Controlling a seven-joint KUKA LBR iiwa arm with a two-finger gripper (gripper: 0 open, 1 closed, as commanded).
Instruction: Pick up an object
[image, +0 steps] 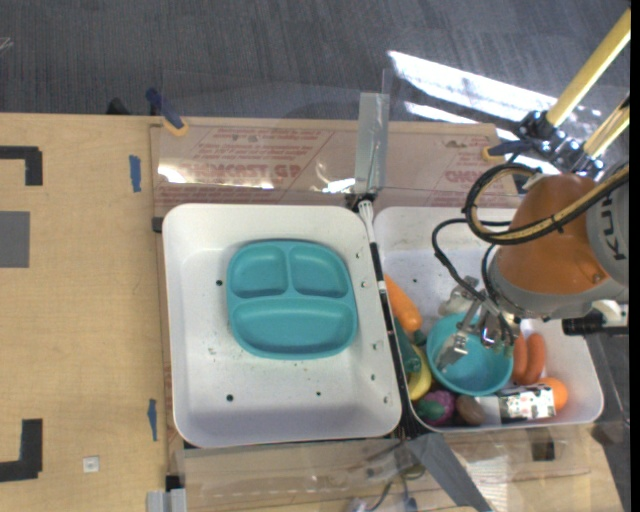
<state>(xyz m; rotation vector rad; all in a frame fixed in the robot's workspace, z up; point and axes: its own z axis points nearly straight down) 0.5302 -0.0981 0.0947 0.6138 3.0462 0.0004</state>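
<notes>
The right bin (425, 240) holds a pile of small objects. A teal bowl (482, 372) sits in the middle of them, with an orange carrot (403, 305) to its left and a yellow banana (418, 378) at its lower left. A purple and green piece (437, 405) lies below the bowl. A white can (526, 403) lies at the front right, next to red-orange pieces (530, 355). My gripper (468, 338) hangs over the bowl's upper left rim, low and close to it. Whether it touches the bowl is not visible.
The left bin (190, 330) holds a teal divided plate (292, 298) near its centre. A metal divider (371, 150) stands behind the seam between the bins. The arm's orange band (545, 240) and black cables (480, 215) hang over the right bin's back half.
</notes>
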